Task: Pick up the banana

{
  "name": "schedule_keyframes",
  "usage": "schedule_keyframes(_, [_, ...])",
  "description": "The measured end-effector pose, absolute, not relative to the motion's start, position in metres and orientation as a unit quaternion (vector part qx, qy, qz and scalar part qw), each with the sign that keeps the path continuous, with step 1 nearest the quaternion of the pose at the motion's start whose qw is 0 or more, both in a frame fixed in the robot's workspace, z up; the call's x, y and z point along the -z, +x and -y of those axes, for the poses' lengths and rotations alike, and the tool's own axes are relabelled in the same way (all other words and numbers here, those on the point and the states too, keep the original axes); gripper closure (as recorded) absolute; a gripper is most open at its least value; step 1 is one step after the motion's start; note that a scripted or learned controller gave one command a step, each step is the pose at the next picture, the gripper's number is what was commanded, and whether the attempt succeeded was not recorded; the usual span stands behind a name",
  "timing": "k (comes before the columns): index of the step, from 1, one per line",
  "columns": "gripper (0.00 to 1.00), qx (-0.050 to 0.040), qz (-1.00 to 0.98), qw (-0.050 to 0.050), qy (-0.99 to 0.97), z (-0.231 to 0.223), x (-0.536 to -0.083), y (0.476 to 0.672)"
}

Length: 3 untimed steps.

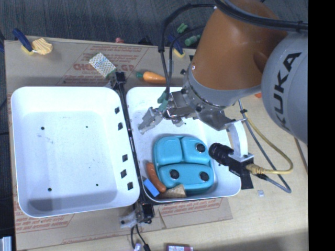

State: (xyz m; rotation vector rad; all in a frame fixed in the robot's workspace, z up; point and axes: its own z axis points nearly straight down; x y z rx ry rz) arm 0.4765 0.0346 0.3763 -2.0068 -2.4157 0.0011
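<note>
My gripper (149, 118) hangs low over the back left part of the right bin (228, 192), close to the divider between the two bins. It sits just above and to the left of a big light-blue moulded toy (183, 165). I see nothing held in it. The arm's orange band and grey wrist cover the back right part of this bin. Along the bin's front left lie an orange sausage-shaped piece (151, 171), a small blue block (152, 187) and a tan wedge (176, 191).
The left bin (21, 140) stands beside the right one. On the bench behind the bins lie an orange carrot toy (153, 77), a patterned packet (102, 63) and a yellow item with a blue handle (41, 47). A black connector and yellow cable (261, 169) trail at the right.
</note>
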Motion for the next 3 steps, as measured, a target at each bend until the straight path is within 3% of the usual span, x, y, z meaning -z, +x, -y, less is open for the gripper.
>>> schedule_keyframes(1, [0.00, -0.0018, 0.681, 0.001, -0.733, -0.061, -0.354, 0.476])
schedule_keyframes(2, [0.00, -0.0003, 0.730, 0.000, -0.684, -0.070, -0.425, 0.477])
schedule_keyframes(3, [0.00, -0.0008, 0.781, -0.001, -0.625, 0.095, -0.422, 0.477])
